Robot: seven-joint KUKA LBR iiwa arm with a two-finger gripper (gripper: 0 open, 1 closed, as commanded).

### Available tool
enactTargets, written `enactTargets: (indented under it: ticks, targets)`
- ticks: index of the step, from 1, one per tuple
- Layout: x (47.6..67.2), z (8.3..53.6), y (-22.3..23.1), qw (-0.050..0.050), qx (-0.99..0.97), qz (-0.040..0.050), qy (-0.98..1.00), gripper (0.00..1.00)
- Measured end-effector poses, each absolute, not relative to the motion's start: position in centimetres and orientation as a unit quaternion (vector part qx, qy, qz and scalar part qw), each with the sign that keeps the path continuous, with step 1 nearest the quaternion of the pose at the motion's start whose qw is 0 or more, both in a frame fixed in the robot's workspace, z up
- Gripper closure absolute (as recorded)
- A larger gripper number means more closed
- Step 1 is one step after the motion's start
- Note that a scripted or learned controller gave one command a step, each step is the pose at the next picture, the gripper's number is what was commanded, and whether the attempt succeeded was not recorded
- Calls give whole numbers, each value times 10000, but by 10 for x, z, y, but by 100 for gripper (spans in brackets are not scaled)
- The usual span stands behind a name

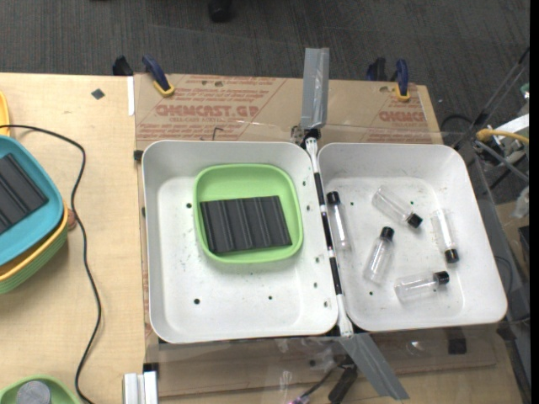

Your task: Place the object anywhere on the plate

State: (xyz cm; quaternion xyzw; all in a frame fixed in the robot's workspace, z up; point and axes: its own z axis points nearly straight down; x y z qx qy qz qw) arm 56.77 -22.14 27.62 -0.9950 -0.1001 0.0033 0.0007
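Five clear vials [381, 254] lay loose in the right bin [480, 310]; the green plate [248, 182] sat in the left bin [168, 310]. Gripper state: cannot tell. Picking step pending; next move needs a grasp on one vial.

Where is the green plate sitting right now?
The green plate sits in the left white bin, toward its upper middle, with a dark ribbed mat lying on it.

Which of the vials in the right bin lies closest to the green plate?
The vial lying along the right bin's left wall, beside the divider, black cap pointing away from the camera. The other four lie farther right, nearer the bin's middle.
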Motion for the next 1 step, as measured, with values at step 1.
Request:
enactTargets:
  ticks: [1]
  targets:
    - [560, 269, -221, 10, -9951, 41, -991, 0]
